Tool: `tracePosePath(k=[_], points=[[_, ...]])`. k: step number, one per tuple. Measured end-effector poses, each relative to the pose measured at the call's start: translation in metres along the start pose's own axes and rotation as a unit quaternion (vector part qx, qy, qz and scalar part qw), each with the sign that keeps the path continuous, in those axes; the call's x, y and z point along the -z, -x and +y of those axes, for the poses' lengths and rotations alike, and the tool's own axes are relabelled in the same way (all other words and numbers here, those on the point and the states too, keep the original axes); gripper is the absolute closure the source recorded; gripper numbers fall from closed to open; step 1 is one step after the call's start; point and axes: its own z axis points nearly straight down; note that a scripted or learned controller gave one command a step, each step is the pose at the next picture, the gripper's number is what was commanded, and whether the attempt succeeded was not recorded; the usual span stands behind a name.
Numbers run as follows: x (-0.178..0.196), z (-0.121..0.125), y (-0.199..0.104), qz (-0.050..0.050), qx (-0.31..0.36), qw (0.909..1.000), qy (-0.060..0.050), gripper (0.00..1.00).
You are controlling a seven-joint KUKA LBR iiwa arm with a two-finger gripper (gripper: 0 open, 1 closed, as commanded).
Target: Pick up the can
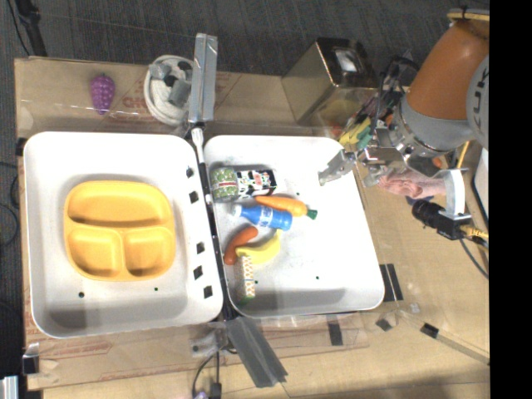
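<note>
**Can lying in the right bin, gripper at the bin's far right corner**

The can [223,183] lies on its side at the upper left of the right bin [332,256], near the divider. Its label looks green and mottled, with a pale end. A black-and-white carton [254,180] touches it. The gripper [335,169] hovers apart from it; its finger spread cannot be made out, and nothing shows between them.

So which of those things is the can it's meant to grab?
Look in the right-hand white bin, at its upper left corner beside the divider. The small can with a green end lies on its side there, against a black-and-white carton, above the blue bottle.
</note>
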Motion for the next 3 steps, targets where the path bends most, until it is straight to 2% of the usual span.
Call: tracePosePath(k=[1, 2, 3], points=[[-0.183, 0.062, -0.059, -0.001, 0.051, 0.9987, 0.001, 0.00], [-0.189, 0.090, -0.061, 0.000, 0.039, 0.9992, -0.011, 0.00], [-0.184, 0.090, -0.062, -0.002, 0.043, 0.9990, -0.011, 1.00]])
